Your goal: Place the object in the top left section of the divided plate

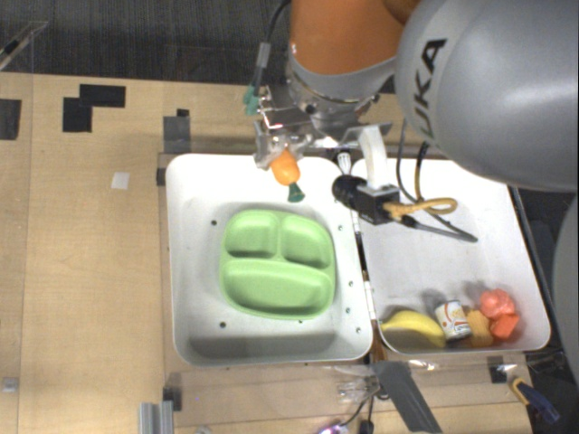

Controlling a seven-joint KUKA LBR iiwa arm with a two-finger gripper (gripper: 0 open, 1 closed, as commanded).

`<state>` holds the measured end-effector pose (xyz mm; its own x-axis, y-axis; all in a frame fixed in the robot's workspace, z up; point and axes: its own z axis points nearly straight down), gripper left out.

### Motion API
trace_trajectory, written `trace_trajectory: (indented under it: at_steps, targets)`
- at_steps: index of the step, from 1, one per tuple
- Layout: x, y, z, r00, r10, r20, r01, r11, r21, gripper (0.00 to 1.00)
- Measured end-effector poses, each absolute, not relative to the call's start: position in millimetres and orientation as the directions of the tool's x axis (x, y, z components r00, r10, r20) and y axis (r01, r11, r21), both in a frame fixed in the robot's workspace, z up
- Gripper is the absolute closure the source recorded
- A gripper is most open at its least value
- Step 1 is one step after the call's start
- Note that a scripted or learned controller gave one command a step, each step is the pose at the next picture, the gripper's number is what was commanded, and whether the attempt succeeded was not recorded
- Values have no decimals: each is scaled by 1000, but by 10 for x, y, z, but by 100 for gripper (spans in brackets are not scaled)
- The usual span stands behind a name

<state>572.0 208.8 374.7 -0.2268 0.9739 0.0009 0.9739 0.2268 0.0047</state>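
Observation:
A green divided plate (228,265) lies in the middle of the left bin (194,206), with two small sections on its far side and one wide section on its near side. My gripper (277,156) hangs over the far edge of that bin, just beyond the plate. Between its fingers is a small orange carrot-like toy (285,167), its green tip (296,193) pointing down toward the plate's far rim. The toy is in the air, apart from the plate.
The right bin (452,260) holds a banana (412,326), a small can (451,319) and orange and red toy fruits (496,313) in its near corner. The arm's bulk covers the far right of the bench.

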Motion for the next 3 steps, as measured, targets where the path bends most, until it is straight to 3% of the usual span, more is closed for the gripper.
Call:
trace_trajectory:
  at_steps: [1,2,3]
  targets:
    - [5310,2245,3614,-313,950,1,950,313,4,100]
    - [5027,1678,4033,-340,941,0,940,340,6,100]
    - [5294,2161,3747,-186,983,1,983,186,4,100]
